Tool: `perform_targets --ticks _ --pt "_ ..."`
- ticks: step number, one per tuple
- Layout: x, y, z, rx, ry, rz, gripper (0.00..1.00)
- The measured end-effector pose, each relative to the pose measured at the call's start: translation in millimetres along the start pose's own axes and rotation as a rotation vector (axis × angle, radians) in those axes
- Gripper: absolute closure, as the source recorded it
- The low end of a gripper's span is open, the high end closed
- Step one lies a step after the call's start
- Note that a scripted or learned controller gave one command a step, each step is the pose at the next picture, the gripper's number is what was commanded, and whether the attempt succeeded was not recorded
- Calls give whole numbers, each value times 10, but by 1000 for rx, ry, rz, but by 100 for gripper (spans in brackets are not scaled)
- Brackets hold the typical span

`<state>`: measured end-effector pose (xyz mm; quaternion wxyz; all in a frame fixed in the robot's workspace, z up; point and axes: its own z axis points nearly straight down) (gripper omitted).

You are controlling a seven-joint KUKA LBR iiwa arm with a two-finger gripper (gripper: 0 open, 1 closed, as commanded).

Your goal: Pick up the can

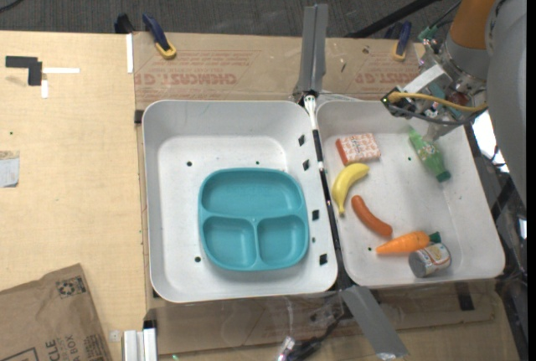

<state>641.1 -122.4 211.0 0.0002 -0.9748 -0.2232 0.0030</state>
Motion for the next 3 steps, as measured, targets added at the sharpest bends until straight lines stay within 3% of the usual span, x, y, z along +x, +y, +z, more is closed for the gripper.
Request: perform_targets --ticks 1,2,3 --pt "-735 -212 185 2 0 53 100" --pt "134 -161 -86 0 2 99 100" --pt "-138 -486 -77 1 1 196 100"
